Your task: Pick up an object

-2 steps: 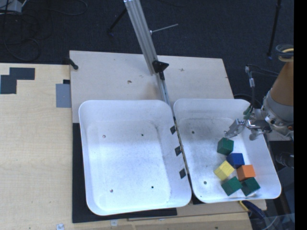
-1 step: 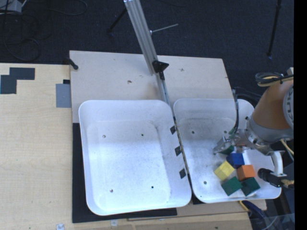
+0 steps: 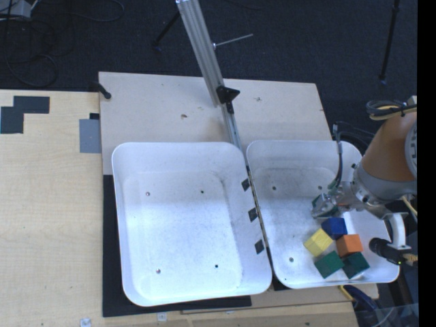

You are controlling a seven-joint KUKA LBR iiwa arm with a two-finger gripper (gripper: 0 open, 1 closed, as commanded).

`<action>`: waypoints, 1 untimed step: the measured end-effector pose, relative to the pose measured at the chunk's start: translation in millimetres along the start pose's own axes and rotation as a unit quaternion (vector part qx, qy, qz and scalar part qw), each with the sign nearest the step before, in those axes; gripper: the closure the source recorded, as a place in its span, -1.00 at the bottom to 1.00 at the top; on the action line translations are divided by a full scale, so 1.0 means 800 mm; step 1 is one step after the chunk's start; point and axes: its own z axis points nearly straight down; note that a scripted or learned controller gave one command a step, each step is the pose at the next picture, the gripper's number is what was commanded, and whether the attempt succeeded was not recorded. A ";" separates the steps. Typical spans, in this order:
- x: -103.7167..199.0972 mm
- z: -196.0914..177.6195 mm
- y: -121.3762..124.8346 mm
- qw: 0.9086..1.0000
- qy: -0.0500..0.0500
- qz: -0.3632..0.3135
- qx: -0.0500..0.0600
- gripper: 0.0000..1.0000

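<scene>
Pretty clearly a robotics lab: a pale plywood bench (image 3: pixel 204 111) holding two shallow white plastic bins (image 3: pixel 136 157), a slanted aluminium extrusion pole (image 3: pixel 202 43) bolted on, black cables (image 3: pixel 27 60) and tripod legs (image 3: pixel 390 39) on dark carpet, plus a grey-and-orange robot arm (image 3: pixel 390 157).

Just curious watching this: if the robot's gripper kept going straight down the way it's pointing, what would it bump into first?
Probably the blue block, just below the gripper in the right bin. Depth is hard to judge; it might reach bare bin floor beside it.

Bins (image 3: pixel 180 293) (image 3: pixel 293 157): white plastic, smooth, semi-gloss. Tabletop (image 3: pixel 48 182): pale wood, matt. Blocks (image 3: pixel 318 242): matt, solid colours. Rail (image 3: pixel 201 39): bare alu extrusion. Arm shell (image 3: pixel 388 152): glossy orange.
</scene>
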 end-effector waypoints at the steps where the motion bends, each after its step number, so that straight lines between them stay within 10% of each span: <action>1: 0.074 -0.159 0.107 1.000 -0.001 -0.005 -0.004 1.00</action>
